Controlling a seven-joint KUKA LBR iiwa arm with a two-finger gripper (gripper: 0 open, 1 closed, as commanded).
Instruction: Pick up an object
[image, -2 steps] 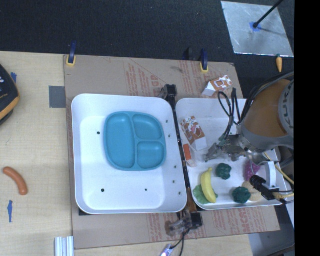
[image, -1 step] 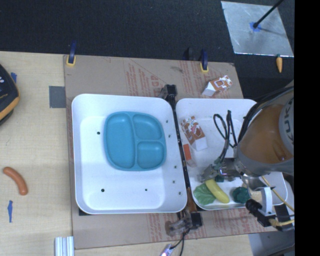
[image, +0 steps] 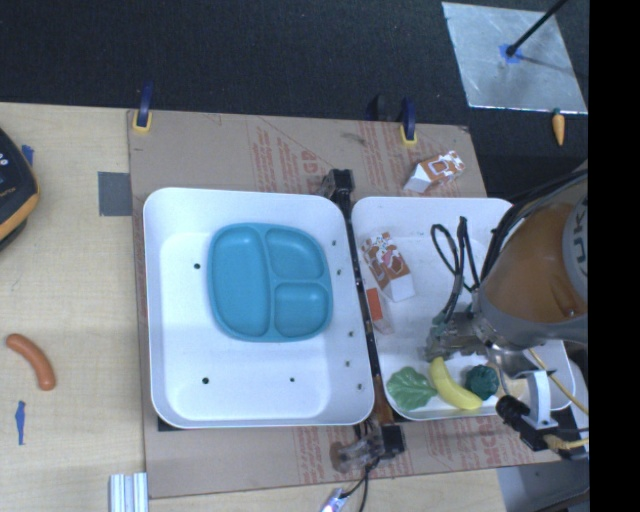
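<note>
The right bin holds a yellow banana, a green leafy toy, a dark teal round object and a small white and red packet. My gripper hangs low over the bin's near right part, just above the banana and the teal object. The arm's grey and orange wrist covers the bin's right side. Black cables loop beside the wrist. Nothing shows between the fingers.
The left bin carries a blue divided plate. A small carton lies on the cardboard behind the right bin. A toy sausage rests on the bench at far left, and a black and yellow device sits at the left edge.
</note>
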